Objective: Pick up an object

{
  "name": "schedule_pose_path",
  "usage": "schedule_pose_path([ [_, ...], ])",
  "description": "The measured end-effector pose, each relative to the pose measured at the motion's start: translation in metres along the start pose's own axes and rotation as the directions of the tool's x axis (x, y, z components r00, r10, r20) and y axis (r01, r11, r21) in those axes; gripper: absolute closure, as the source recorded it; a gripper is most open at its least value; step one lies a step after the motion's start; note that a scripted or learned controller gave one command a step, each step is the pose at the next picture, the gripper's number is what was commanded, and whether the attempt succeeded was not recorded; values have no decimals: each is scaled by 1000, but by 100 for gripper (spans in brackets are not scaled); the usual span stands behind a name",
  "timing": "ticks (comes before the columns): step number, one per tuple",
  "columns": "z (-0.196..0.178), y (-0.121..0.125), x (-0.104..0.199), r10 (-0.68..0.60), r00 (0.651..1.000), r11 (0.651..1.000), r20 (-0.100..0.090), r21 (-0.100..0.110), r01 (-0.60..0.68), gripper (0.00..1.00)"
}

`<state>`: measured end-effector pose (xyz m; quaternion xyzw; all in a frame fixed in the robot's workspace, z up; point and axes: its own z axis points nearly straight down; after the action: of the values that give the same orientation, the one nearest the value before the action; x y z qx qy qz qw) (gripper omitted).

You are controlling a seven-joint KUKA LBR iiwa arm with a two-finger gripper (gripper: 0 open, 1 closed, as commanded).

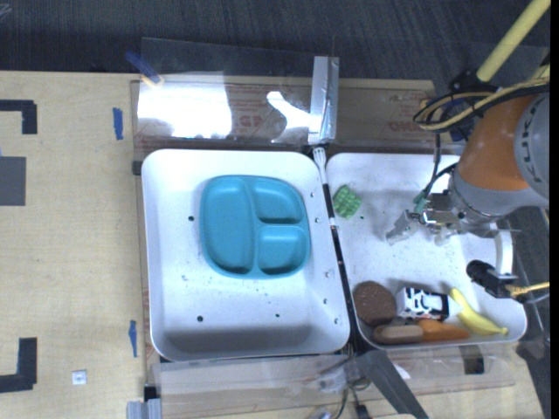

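Reaching in from the right, the end effector (403,228) hangs over the bare middle of the right bin (376,260); whether it is released or clenched I cannot tell (it is small and blurred against the white floor). Nearest the front wall, the pickable things crowd together: a brown round piece (375,301), a black-and-white item (424,303), an orange stick (434,330) and a banana (476,317), likely jostled there. Farther back, a green object (347,201) lies alone, near the divider. Across it, the left bin (166,260) holds a blue divided tray (255,225). The arm's upper part is cut off at the frame edge.
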<state>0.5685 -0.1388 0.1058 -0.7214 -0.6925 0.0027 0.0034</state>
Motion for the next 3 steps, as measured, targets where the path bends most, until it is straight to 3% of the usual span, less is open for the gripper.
schedule_pose_path([
  [1,-14,-41,-56,210,978,978,-2,-5,-210,0],
  [2,18,-69,-55,532,846,846,-14,-5,-532,0],
  [3,-28,-89,-23,913,409,409,-6,-2,-913,0],
])
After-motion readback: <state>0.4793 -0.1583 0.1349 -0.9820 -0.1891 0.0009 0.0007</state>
